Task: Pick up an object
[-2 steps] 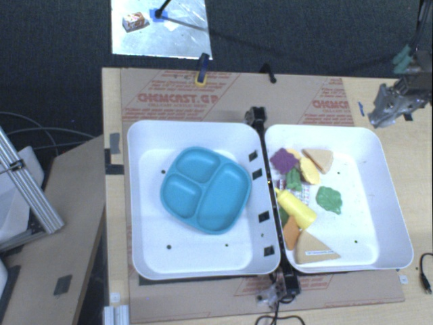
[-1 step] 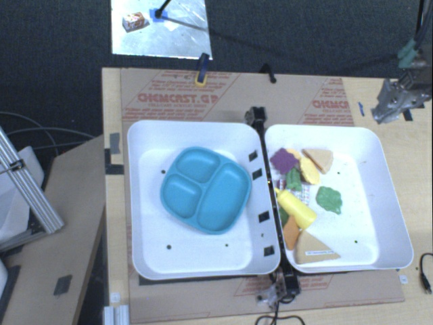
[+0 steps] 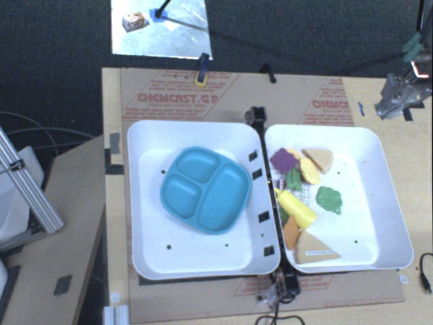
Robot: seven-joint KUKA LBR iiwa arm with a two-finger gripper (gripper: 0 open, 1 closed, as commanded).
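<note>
The right bin (image 3: 379, 181) holds a cluster of toy foods along its left side. Purple grapes (image 3: 283, 159) lie beside a tan slice (image 3: 319, 158) and a small yellow piece (image 3: 309, 172). Below them are a dark green piece (image 3: 293, 179), a green leafy piece (image 3: 329, 199), a yellow corn-like cylinder (image 3: 296, 207), an orange carrot (image 3: 291, 233) and a tan wedge (image 3: 314, 248). My gripper (image 3: 399, 99) hangs beyond the bin's far right corner, over the cardboard, well apart from every object.
A blue divided plate (image 3: 206, 189) lies in the left bin (image 3: 145, 249). A black divider with clips (image 3: 265, 181) runs between the bins. A yellow and blue clamp (image 3: 201, 70) sits at the back edge of the cardboard. A metal frame (image 3: 24, 181) stands at the left.
</note>
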